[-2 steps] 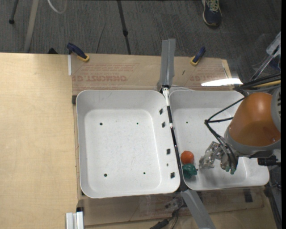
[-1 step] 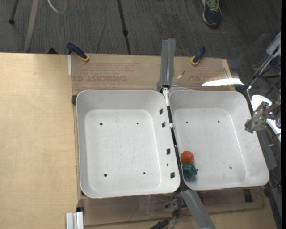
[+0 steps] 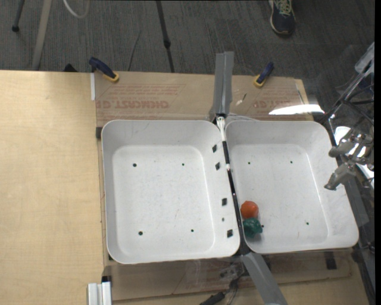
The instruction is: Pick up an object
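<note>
Gripper point(image 3: 340, 170) hovers over right bin's point(image 3: 333, 149) rim, far from orange ball point(image 3: 249, 208).

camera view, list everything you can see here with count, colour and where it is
bins: 2, white, side by side on the bench; left bin, right bin
orange ball: 1, orange, right bin, against its left wall near the front
green object: 1, dark green, right bin, just in front of the orange ball, touching or nearly so
clamps: 2, blue and yellow, at the bench's back edge; one behind the left bin, one behind the right bin
cardboard sheet: 1, brown with red print, under the bins
shoe: 1, dark, on the floor at top
pincer: 1, grey metal, over the right bin's right rim
</note>
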Motion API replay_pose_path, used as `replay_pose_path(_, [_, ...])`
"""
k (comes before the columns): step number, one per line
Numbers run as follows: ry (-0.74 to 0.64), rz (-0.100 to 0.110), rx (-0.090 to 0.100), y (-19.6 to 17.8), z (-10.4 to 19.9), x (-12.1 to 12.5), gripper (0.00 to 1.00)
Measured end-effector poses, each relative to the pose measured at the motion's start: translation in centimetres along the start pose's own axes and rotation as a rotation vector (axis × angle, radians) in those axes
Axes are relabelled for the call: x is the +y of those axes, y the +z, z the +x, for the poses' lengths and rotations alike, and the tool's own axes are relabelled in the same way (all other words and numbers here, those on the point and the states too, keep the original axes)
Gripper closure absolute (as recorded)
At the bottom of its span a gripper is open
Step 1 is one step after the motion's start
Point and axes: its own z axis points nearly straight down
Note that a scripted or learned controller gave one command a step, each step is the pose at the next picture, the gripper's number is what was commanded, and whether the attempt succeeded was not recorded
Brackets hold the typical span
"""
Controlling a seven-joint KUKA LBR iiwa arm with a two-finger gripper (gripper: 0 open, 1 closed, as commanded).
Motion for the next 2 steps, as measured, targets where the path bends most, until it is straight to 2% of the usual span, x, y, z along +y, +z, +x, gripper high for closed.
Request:
replay_pose_path(1, [-0.04,0.0,0.003,11.2,6.4,6.6,0.0])
replay_pose_path(2, [-0.025,0.0,0.003,18.8,4.4,8.9,0.0])
